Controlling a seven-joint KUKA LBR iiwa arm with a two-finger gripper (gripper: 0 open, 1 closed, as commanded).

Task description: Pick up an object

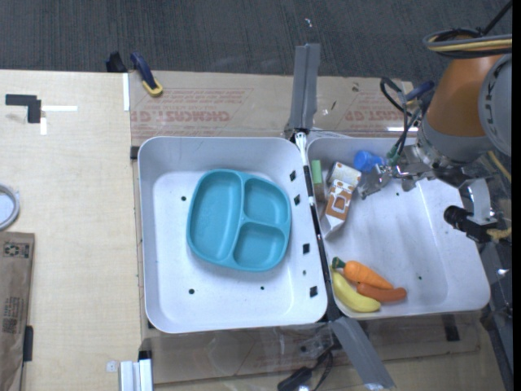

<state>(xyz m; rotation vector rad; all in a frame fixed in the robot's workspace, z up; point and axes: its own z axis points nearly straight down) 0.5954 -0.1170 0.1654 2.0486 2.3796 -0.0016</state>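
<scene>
You'll find the hand (376, 182) low in the right white plastic bin (440, 255), beside the small white-and-orange carton (339, 199), which stands on end, long axis roughly vertical in view; whether it is open is unclear.

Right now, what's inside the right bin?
Right bin: a small orange-and-white carton and a blue object near the far-left corner, a carrot and a banana at the near-left. The gripper and arm cover part of the far side.
</scene>
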